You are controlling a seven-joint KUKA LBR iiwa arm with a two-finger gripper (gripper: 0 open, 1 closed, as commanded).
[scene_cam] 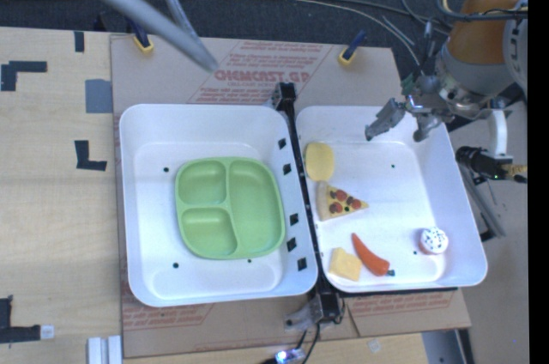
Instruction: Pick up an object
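Observation:
In the right bin (pixel 455 208) lie a pale yellow round piece (pixel 319 160), a pizza slice (pixel 339 203), a yellow cheese wedge (pixel 345 264), a red-orange chili pepper (pixel 371 255) and a small white sprinkled ball (pixel 433 240). My gripper (pixel 401 124) hangs above the bin's far edge, over bare white floor. Its two fingers are spread open with nothing between them. The nearest item, the yellow round piece, lies well to its left.
The left bin (pixel 146 182) holds a green divided plate (pixel 230 208). A black divider with clips (pixel 296 199) runs between the bins. Cables trail behind the bench at the top. The arm's body (pixel 485 27) stands at the upper right.

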